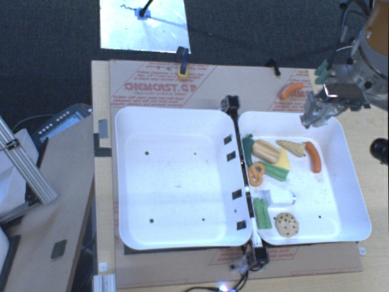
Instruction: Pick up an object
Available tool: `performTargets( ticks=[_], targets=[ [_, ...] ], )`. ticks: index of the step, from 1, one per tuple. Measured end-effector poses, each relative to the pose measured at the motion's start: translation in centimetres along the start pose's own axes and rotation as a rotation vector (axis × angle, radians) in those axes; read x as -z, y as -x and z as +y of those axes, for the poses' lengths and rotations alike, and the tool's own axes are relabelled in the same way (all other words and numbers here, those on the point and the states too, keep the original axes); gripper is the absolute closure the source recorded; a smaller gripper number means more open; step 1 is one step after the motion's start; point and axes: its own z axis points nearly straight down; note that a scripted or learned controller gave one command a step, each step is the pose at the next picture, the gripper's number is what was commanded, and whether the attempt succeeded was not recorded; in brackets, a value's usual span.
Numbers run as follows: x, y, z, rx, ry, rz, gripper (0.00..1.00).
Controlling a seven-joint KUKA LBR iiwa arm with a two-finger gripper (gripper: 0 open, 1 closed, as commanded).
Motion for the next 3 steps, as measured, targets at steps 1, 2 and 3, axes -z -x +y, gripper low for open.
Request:
performTargets(
  ticks=[1, 2, 3],
  targets=[
    [2.2, -0.2, 0.0, 0.000, 0.001, 0.000, 1.00],
    [2.7, -0.3, 0.0, 0.000, -0.001, 0.000, 1.00],
    [3.4, -0.9, 0.0, 0.000, 0.000, 0.000, 1.00]
  ],
)
